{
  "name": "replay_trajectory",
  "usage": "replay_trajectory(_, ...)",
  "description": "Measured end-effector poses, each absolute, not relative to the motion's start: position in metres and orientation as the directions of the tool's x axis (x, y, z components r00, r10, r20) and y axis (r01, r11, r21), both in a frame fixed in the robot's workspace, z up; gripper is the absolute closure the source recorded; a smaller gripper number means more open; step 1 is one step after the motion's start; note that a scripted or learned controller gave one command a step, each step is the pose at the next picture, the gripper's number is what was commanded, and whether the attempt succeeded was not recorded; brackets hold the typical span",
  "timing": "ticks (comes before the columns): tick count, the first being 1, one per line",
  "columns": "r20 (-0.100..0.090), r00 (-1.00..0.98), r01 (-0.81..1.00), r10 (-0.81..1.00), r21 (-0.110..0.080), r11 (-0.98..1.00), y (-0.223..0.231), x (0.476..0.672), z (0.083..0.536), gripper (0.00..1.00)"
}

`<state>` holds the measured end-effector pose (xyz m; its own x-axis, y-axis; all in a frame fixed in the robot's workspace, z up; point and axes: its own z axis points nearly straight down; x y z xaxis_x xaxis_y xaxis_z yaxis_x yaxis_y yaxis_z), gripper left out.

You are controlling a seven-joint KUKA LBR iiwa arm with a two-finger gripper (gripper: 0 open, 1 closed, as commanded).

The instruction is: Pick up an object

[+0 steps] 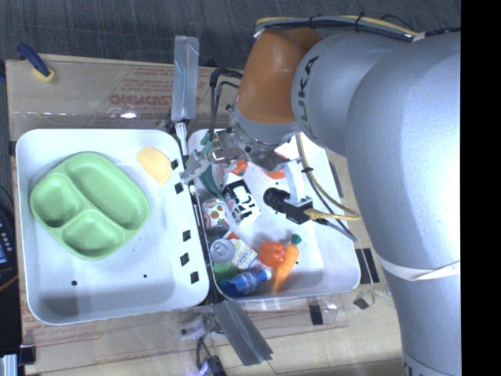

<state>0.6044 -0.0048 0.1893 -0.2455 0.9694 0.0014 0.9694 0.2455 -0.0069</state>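
Where two white bins (102,304) sit, wooden bench (94,92) shows.

Robot lab, grey arm (376,131) over two white bins (47,288), taped bench (117,92)

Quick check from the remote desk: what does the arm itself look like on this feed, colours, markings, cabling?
The arm is bulky, rounded and light grey, with a glossy orange band above the wrist and dark KUKA lettering beside it. Black and yellowish cables run along its top. The gripper end is a cluster of dark and metallic parts, with thin cables looping near it.
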Motion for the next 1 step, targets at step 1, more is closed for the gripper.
replay_trajectory(1, -0.001, -0.198, 0.98, 0.98, 0.0, 0.198, -0.0544, 0.6061, 0.2704, 0.0)
